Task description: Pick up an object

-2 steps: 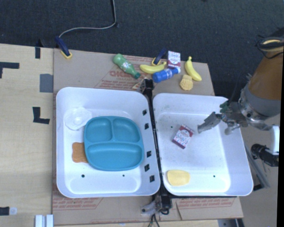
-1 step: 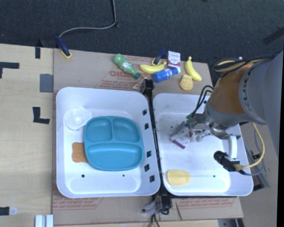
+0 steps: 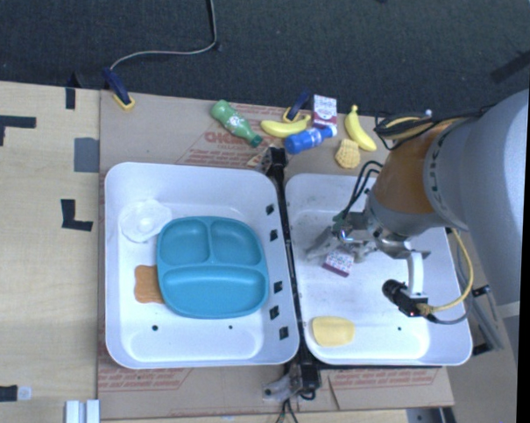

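White, smooth plastic forms the two shallow bins set side by side on the counter point(image 3: 36, 240), whose top is pale wood laid with brown cardboard. In the left bin point(image 3: 119, 331) a glossy blue divided plate point(image 3: 213, 267) with three compartments is seen, rounded at its corners; a flat orange-tan piece point(image 3: 146, 284) is partly tucked under its left edge, and a clear, round cup-like item point(image 3: 143, 220) lies just beside its upper left corner. In the right bin point(image 3: 434, 345) a soft-looking, pale yellow rounded block point(image 3: 332, 331) rests near the front wall, and a small purple-and-white packet point(image 3: 339, 263) lies on the scuffed floor toward the middle. The grey arm, with its orange band point(image 3: 407, 182) above the wrist, is bent down into the right bin from the right, and the pincer point(image 3: 338, 244) is placed directly over the packet, at or just above it. Whether the pincer is spread or closed cannot be told, and no grip on the packet can be confirmed. Behind the bins, on the cardboard, a green bottle point(image 3: 235, 122), two yellow bananas point(image 3: 284, 126), a blue item point(image 3: 305, 140), a small carton point(image 3: 325, 108) and a yellow ridged piece point(image 3: 347, 153) are scattered close together.
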### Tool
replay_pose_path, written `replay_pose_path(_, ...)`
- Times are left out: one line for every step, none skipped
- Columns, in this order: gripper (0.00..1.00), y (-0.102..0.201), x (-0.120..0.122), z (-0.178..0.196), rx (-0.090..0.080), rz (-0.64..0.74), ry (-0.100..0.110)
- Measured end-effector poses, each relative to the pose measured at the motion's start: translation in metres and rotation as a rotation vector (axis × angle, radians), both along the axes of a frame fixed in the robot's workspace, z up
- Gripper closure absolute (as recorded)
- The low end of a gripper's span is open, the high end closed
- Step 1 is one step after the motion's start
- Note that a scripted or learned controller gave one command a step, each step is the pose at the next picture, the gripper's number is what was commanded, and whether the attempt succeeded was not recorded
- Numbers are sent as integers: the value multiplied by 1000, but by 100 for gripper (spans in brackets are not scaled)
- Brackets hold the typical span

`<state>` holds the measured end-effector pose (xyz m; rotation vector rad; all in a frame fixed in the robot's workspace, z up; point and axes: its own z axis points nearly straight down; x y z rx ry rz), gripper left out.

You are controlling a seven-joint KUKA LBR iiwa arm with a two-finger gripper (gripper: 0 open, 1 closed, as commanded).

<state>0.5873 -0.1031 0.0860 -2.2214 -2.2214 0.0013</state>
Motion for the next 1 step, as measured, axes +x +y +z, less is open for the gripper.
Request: replay_pose_path(100,0,1,10,-2,0,-3)
